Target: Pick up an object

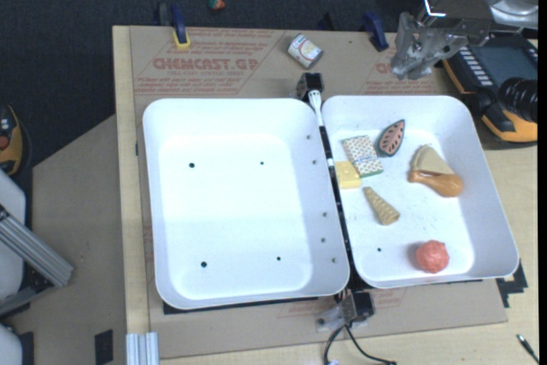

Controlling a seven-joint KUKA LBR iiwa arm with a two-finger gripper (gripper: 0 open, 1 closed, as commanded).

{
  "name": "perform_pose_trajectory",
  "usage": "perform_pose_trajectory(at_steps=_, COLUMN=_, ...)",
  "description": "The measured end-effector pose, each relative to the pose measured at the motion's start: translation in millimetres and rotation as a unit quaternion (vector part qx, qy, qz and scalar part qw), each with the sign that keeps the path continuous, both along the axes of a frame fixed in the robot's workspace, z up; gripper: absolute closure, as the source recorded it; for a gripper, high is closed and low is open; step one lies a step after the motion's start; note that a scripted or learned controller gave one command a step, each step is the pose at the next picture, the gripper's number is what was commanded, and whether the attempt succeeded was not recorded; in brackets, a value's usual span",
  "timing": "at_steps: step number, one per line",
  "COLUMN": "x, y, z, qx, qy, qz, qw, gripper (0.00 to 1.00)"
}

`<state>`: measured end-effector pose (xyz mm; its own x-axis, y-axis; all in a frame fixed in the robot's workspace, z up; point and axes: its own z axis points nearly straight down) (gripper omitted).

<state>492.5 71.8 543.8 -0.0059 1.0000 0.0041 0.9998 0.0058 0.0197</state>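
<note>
The right bin (479, 141) holds several small objects: a red ball (432, 256), a tan wedge-shaped piece (433, 170), a cone (381, 206), a patterned square block (362, 154), a yellow block (347, 175) and a dark leaf-shaped piece (391, 138). My gripper (414, 64) hangs above the bench just behind the right bin's far edge, with nothing visible between its fingers. It is apart from all the objects.
The left bin (171, 132) lies beside the right one. A small white box (304, 50) rests on the brown board behind the bins. Blue clamps (179, 26) hold the board's back edge. Dark equipment (513, 98) sits at the right.
</note>
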Motion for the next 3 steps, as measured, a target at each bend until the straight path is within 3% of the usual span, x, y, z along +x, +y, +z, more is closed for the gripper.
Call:
perform_pose_trajectory(at_steps=1, x=10, y=55, z=-62, qx=-0.0024, qy=0.014, qz=0.000, qw=0.9999, gripper=1.00)
perform_pose_trajectory(at_steps=2, x=-15, y=103, z=-138, qx=-0.0031, qy=0.015, qz=0.000, qw=0.9999, gripper=1.00)
perform_pose_trajectory(at_steps=3, x=-15, y=156, z=-176, qx=-0.0028, qy=0.013, qz=0.000, qw=0.9999, gripper=1.00)
